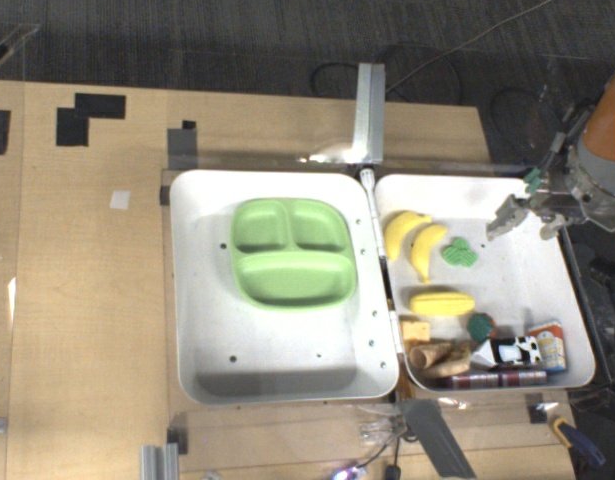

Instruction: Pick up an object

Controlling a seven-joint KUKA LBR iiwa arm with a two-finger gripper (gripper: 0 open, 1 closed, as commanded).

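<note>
My gripper (527,222) hovers over the upper right part of the right bin (547,278), its two fingers spread open with nothing between them. To its left lie two yellow bananas (415,240) and a small green leafy piece (459,254). Lower in the bin are a yellow oblong piece (442,302), a dark green piece (480,325), a black-and-white cow-patterned item (515,350), a small carton (551,346), a dark marker (499,378) and brown pieces (435,354).
The left bin (202,298) holds a green divided plate (292,251). A metal post (370,113) stands behind the divider between the bins. Bare white floor lies under and below the gripper in the right bin.
</note>
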